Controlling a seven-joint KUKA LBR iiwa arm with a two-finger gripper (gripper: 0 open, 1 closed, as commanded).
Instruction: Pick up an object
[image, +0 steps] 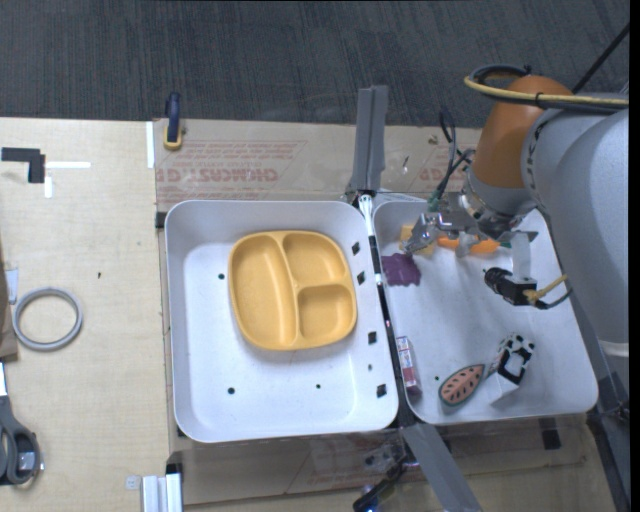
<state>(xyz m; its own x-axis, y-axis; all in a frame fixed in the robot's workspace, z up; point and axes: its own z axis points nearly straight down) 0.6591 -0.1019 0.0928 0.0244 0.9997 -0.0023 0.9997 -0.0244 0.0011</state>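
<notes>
The orange object (478, 243) sits at the far end of the right bin (560, 395), right under the gripper (452, 225); can't tell if the fingers are spread or pinching it; purple thing (399, 269) lies just left; yellow tray (293, 289) fills the left bin (195, 400).

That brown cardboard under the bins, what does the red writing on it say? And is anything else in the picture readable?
Cardboard sheet behind the left bin: red print, upside down to the camera and too blurred to read for sure.
Small tube by the divider in the right bin: a label, too small to read.
Black and white item in the right bin: markings, no legible words.
Yellow divided plate: no text.
</notes>
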